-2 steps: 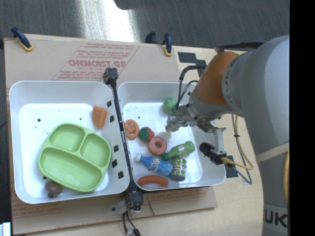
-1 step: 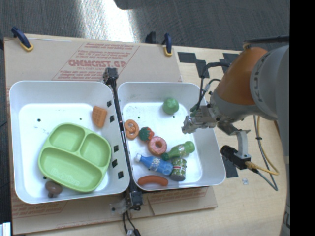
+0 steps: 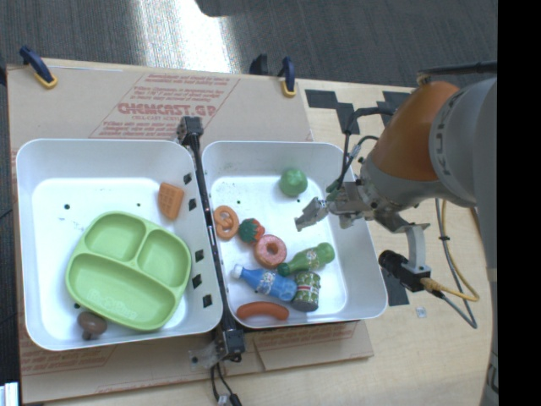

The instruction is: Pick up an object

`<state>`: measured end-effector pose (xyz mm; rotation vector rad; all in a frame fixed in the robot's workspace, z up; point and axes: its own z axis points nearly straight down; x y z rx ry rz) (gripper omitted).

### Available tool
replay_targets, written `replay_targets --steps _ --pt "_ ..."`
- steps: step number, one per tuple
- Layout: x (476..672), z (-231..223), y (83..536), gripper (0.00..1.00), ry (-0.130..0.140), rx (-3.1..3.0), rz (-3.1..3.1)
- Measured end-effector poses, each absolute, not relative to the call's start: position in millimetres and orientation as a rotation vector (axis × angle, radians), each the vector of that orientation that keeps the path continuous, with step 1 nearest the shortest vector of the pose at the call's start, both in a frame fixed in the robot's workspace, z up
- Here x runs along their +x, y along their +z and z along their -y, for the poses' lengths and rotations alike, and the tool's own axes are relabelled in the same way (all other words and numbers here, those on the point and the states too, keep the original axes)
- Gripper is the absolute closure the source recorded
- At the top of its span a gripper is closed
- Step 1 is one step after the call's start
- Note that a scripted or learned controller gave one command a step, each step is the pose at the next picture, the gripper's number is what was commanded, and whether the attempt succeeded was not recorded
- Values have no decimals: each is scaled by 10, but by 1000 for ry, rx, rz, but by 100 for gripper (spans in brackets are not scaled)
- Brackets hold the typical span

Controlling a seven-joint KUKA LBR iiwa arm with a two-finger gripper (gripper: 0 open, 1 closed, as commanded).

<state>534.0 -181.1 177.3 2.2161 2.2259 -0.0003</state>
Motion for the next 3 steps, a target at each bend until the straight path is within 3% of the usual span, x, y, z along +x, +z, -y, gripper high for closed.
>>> replay_targets --steps 1,2,3 --pt "5484 1569 979 0 6 2210 -2225" --pt "5510 1545 1094 100 16 2205 -2228" --pt "5002 1688 2182 100 0 2216 -2225"
